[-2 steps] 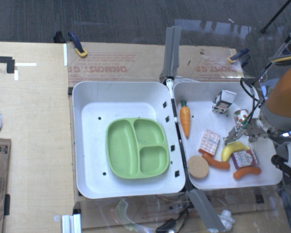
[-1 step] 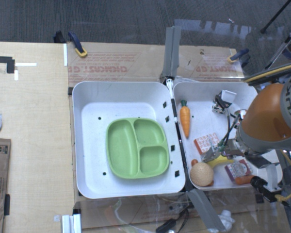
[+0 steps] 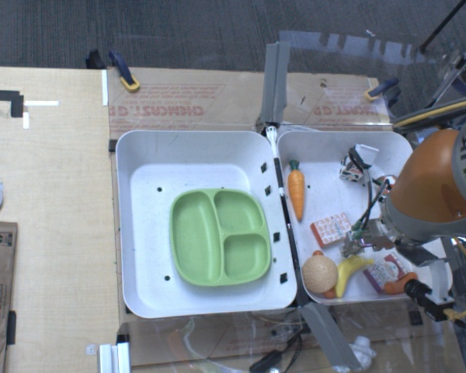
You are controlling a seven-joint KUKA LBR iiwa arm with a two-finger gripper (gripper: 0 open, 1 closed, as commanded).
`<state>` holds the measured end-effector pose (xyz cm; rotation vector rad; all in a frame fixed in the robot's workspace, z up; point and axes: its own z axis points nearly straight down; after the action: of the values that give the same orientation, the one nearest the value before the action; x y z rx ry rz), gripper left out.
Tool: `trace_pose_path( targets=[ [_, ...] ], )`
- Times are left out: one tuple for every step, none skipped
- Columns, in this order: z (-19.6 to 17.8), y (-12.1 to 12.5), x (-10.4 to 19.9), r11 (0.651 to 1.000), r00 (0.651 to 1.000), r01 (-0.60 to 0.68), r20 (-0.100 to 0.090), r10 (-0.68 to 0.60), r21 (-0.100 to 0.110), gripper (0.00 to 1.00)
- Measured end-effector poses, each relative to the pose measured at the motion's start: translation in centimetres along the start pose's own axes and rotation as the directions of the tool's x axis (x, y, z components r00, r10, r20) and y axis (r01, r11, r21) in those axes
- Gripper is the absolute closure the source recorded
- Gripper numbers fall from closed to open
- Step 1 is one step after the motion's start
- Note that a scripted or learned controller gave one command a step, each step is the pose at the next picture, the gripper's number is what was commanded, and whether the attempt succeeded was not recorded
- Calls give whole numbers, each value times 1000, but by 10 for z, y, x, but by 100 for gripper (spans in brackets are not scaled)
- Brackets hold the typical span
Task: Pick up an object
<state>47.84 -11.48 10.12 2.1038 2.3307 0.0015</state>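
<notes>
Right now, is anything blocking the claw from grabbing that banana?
Nothing visible stands between them. The end effector hangs just above the banana in the right bin; a round tan ball touches the banana's left side.

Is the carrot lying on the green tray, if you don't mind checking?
No, the carrot lies in the right bin, apart from the green tray.

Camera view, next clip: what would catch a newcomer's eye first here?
The green divided plate lying alone in the left bin draws the eye first. Next comes the arm's orange band at the right, over the right bin, with the gripper low above a yellow banana. An orange carrot lies near the wall between the bins.
</notes>
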Motion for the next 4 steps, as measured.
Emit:
trace_pose_path(
  targets=[
    [10,4,-10,999,999,48,-1,-48,4,100],
    [10,5,-10,999,999,48,-1,-48,4,0],
    [10,14,8,989,989,148,-1,-148,3,0],
    [1,14,6,990,990,143,-1,-143,3,100]
  ],
)
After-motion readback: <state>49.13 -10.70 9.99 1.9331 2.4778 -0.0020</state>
